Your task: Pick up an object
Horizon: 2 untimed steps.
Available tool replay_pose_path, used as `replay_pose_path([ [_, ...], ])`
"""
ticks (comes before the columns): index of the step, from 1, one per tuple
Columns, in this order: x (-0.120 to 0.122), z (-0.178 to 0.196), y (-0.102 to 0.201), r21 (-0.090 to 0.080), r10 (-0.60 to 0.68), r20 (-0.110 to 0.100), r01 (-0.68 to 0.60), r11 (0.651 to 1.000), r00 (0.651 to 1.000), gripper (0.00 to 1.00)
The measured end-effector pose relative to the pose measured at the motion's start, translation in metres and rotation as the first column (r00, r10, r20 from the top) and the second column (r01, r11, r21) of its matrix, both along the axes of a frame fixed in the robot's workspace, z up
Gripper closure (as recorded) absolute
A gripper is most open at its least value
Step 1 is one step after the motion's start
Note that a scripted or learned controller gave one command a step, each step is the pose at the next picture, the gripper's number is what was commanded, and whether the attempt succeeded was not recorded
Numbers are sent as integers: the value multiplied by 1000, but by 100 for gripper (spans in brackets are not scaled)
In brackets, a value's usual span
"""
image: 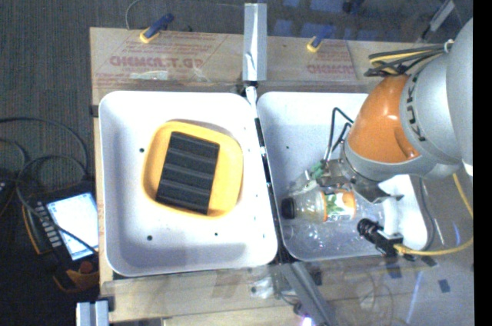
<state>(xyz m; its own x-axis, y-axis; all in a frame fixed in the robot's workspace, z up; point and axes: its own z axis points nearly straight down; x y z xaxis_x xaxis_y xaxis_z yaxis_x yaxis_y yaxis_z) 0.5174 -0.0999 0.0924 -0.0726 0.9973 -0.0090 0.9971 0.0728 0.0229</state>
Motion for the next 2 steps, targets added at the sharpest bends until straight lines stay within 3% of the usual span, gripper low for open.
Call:
replay_pose_path([
  [1, -26, 10, 2, 8, -143, -25, 144, 990, 989, 0],
  [2, -22, 9, -63, 28, -129, -34, 130, 991, 991, 0],
])
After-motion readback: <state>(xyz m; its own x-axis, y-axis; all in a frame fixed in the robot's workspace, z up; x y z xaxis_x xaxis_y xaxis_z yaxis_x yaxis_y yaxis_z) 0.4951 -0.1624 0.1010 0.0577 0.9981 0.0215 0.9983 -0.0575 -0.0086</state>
